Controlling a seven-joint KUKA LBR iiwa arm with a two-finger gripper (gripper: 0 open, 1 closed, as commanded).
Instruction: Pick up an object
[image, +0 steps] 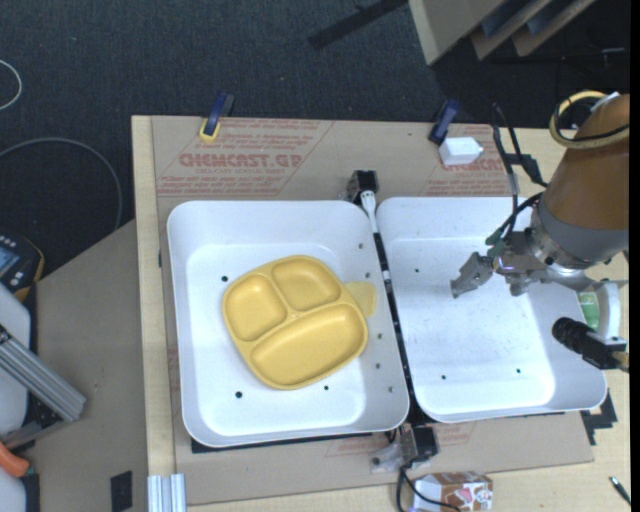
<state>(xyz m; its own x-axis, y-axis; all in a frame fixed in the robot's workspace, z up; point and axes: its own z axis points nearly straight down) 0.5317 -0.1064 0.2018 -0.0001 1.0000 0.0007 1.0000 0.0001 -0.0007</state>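
Jaws (490, 270) hang over the right bin (480, 385), toward its upper middle, at the end of the grey arm (585, 190) with its orange band, which reaches in from the right. 1 grey finger juts left and down, with its tip just above the bin floor; a 2nd part sits close beside it near the wrist. Whether they are spread or closed cannot be told from this angle, and nothing shows between them.

Red print on the brown board surface (300, 155) under the bins reads "CHEMCAST" followed by letters that look like "G.P", with smaller lines beneath that are too fine to read. A fainter repeat of the print shows at the top of the right bin.

In the left bin (195, 300) lies a yellow plate (293, 320), well apart from the jaws. It is a rounded plastic tray split into 3 compartments: 2 smaller ones at the top and 1 long one at the bottom. It sits a little tilted in the middle of the bin, with a small pale yellow tab at its right edge, near the bin's right wall.

A small white block (460, 151) rests on the board above the right bin, beside a blue clamp (443, 122). Another blue and yellow clamp (214, 118) sits at the board's upper left.
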